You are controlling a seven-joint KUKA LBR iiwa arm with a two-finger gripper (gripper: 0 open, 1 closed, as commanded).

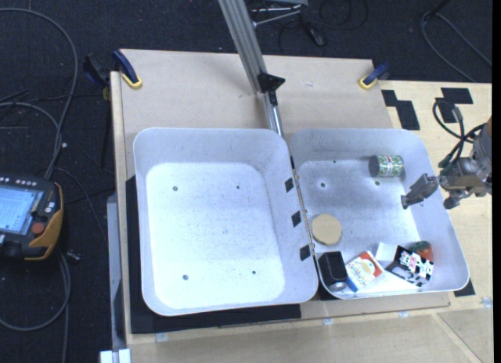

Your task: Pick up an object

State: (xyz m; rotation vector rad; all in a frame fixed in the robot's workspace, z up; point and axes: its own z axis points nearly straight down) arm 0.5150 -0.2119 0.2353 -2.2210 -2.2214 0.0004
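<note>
Worktop (329,80): pale unfinished wood, matt. Both bins, left bin (156,150) and right bin (356,146): white plastic-looking, matt, speckled and scuffed. Green can (387,166): shiny metal look. Tan disc (327,229): matt, cork-like. Black block (333,267): glossy. Red-white packet (363,268): printed card or paper. Slanted pole (241,25): grey brushed metal. Floor (55,48): dark rough carpet.
</note>
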